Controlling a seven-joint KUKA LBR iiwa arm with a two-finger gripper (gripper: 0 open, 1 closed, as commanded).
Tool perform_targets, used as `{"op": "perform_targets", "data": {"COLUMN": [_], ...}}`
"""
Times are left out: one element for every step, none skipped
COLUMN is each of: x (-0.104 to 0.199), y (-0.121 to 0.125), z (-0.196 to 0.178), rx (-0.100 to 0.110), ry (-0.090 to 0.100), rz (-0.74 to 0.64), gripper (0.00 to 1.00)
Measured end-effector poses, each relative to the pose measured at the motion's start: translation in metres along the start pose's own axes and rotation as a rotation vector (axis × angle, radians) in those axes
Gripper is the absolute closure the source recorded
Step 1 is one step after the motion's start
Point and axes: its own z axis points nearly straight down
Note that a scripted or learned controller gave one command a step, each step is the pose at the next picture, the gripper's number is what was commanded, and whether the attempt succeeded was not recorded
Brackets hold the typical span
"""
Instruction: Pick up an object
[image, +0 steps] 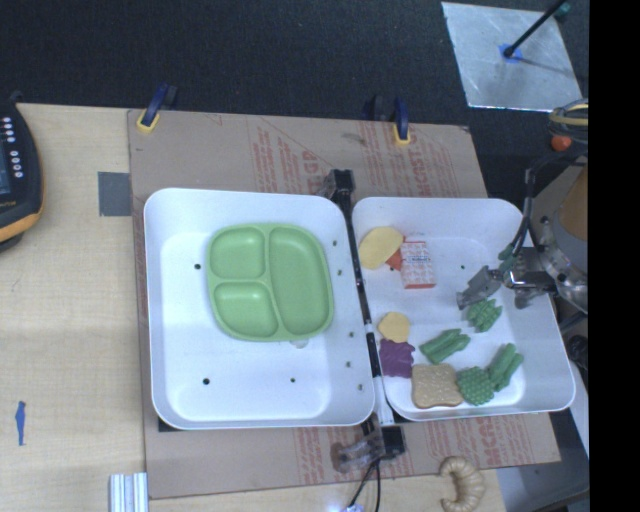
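Note:
The right bin holds several toy foods: a yellow chip, a white and red carton, a small yellow piece, purple grapes, a green pod, a toast slice, a green broccoli piece and green pickles. My gripper hangs low over the right side of this bin. Its tip is just above a small green leafy piece, and I see nothing lifted in it.
The left bin holds a green divided plate. A tan curled piece lies on the cardboard in front of the right bin. A black and orange pendant sits at the far left. Clamps hold the cardboard's back edge.

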Motion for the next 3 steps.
{"op": "perform_targets", "data": {"x": [-0.052,-0.053,-0.054], "y": [0.025,0.047,0.047], "z": [0.07,0.122,0.109], "rx": [0.003,0.004,0.003], "ry": [-0.002,0.001,0.0], "rz": [0.002,-0.004,-0.003], "gripper": [0.0,0.0,1.0]}}
